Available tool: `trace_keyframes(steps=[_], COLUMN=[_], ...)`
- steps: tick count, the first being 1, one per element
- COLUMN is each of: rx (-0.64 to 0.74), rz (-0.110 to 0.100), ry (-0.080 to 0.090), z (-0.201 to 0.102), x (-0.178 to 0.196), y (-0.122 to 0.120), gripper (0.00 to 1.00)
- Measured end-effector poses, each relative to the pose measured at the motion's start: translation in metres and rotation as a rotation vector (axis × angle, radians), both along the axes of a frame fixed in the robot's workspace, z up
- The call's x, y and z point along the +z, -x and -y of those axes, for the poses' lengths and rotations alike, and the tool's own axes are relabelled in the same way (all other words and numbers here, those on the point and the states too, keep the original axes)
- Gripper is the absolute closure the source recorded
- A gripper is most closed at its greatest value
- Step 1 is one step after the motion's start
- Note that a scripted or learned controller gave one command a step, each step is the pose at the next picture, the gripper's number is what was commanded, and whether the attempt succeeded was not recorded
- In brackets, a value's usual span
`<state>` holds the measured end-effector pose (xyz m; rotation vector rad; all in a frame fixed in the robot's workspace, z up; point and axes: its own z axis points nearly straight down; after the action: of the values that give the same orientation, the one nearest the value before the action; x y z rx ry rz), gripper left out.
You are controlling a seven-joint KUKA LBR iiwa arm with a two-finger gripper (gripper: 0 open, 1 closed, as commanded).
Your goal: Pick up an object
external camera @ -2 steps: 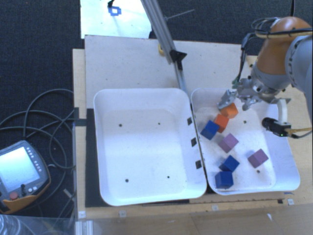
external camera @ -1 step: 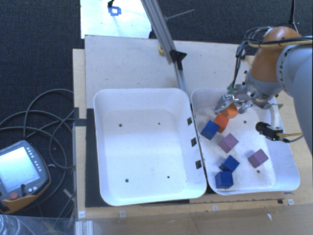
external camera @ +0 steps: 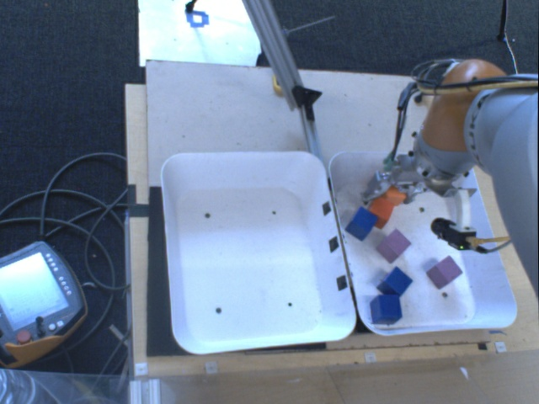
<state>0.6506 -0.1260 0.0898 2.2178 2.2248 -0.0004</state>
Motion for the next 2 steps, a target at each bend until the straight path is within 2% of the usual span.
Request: trace_keyframes(steps=[1, 2], rx=[0.002, 0.002], rz=[0.005, 0.007], ry=[0.001, 0.001], z=[0.0, -0.008], x=[0.013, 0.073], y=[-0.001, -0.001], gripper=[1.0, 1.0])
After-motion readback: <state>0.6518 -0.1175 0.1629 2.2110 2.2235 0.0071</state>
